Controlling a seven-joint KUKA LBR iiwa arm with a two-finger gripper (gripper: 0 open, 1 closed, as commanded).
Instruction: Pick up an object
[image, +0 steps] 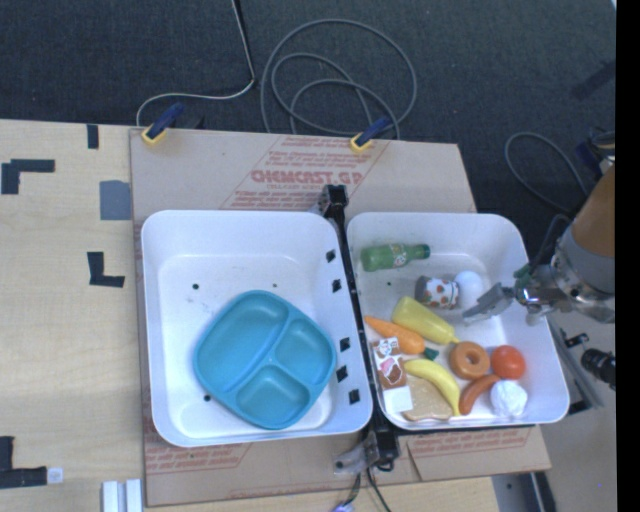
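Toys crowd the right bin (505, 235); gripper (487, 302) hovers beside the clown ball (436, 291), jaws spread, pinching nothing. Tight packing risks a glancing miss, nudging neighbours instead.

"CHEMCAST GP" (red) on board (300, 178)

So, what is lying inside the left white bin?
The left white bin holds one light blue plastic tray with three compartments, lying flat. Small dark marks dot the bin floor. Whatever lies beneath the tray is covered.
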